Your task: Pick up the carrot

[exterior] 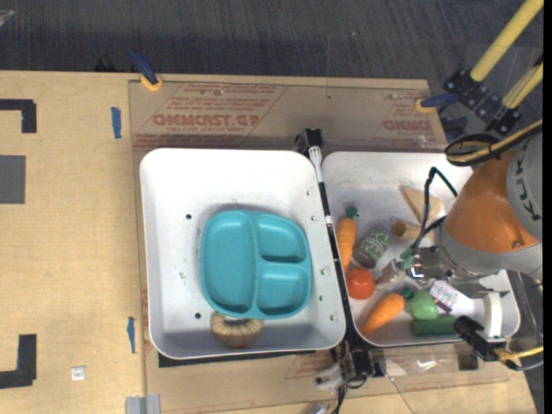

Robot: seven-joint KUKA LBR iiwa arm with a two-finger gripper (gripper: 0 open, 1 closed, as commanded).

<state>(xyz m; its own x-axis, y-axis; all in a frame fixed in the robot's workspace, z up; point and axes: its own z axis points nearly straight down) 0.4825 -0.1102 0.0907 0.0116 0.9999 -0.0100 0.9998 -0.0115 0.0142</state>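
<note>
Gripper (412,270) low in the right bin (379,166); whether its jaws are spread or pressed together we cannot tell. Carrot (383,311) lies just beside and below-left, not lifted. Second orange piece (346,239) farther left. We judge pickup not yet done.

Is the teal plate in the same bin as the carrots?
No: the teal plate lies in the left bin, while the carrots lie in the right bin.
</note>
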